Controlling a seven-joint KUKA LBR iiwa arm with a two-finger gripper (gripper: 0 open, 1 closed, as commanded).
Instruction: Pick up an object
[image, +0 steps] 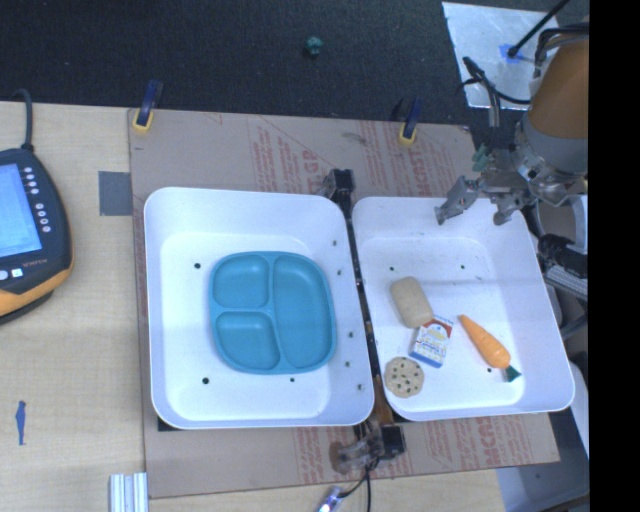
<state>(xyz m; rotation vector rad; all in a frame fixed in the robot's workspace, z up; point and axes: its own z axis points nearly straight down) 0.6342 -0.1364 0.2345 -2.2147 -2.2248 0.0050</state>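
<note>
The right bin (520, 250) holds a beige oval bread-like piece (410, 300), a small white and blue carton (432, 342), an orange carrot (486, 343) and a round spotted cookie (404, 376). My gripper (480, 204) hangs over the bin's far rim, well above and behind these objects. Its two fingers are spread wide apart, with nothing between them. The grey arm with its orange band (560, 85) comes in from the upper right.
The left bin (180, 300) carries a blue divided plate (272, 311). A teach pendant (25, 225) lies at the bench's left edge. Clamps (147, 105) pin the cardboard sheet at the back.
</note>
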